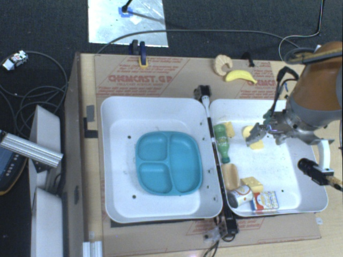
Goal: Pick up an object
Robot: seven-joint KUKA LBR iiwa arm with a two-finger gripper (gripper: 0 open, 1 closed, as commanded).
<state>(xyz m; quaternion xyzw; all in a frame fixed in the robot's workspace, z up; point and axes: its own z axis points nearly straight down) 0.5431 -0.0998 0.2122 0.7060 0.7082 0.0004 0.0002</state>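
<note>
The arm's gripper [255, 135] is hanging low in the right bin [308, 197], its fingers appearing to be closing on a small yellow block [257, 143], though how firmly they are pinching it cannot be told. A green bottle [221, 142] is lying along that bin's left wall, while a blue divided plate [168, 163] is sitting in the left bin [120, 116] and a banana [240, 76] is resting on the bench behind.

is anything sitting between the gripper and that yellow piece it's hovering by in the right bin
Nothing visible does. The gripper sits right at the yellow piece in the right bin. The green bottle lies apart along the bin's left wall, and the other items lie toward its near edge.
</note>
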